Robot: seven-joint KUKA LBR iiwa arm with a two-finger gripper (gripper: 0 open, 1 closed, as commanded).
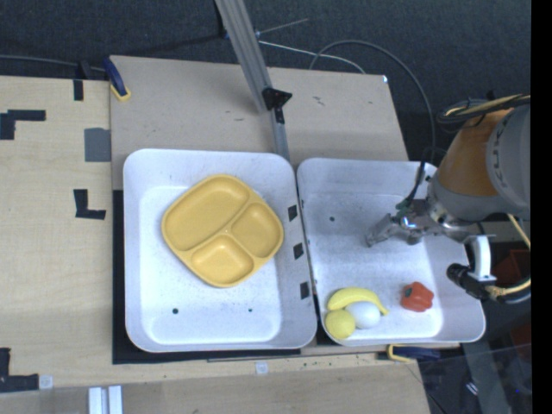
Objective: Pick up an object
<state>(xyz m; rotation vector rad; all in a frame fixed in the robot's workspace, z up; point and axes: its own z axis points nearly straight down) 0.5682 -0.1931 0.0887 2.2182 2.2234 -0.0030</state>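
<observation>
1. Light wooden desk [52, 257] carries two shallow white plastic bins side by side, centre of frame; dark floor along the top.
2. Left white bin [142, 317]: holds one yellow plastic plate with three compartments [222, 229], lying flat in the bin's upper-middle part, tilted diagonally. Compartments look bare. A few small dark specks on the bin floor below the plate.
3. Right white bin [345, 184]: holds four small things, all along its lower edge.
4. Yellow curved banana-shaped toy [356, 297] at lower left of the right bin, arching over a white round egg-like thing [367, 316].
5. Yellow round lemon-like ball [340, 323] just left of the white one, touching it, near the bin's lower left corner.
6. Small red pepper-like toy with a darker top [417, 297] at lower right of the right bin, apart from the yellow/white cluster.
7. Grey arm with orange band [470, 166] enters from the right edge of frame, over the right bin's right rim.
8. Metal jaws of the gripper [379, 233] point left, over the bare middle of the right bin, above the toys and well apart from them. Nothing between the jaws. Cannot tell whether they are apart or together.
9. Grey metal pole [246, 46] slants down from top centre to the gap between the bins; thin cables loop at upper right.
</observation>
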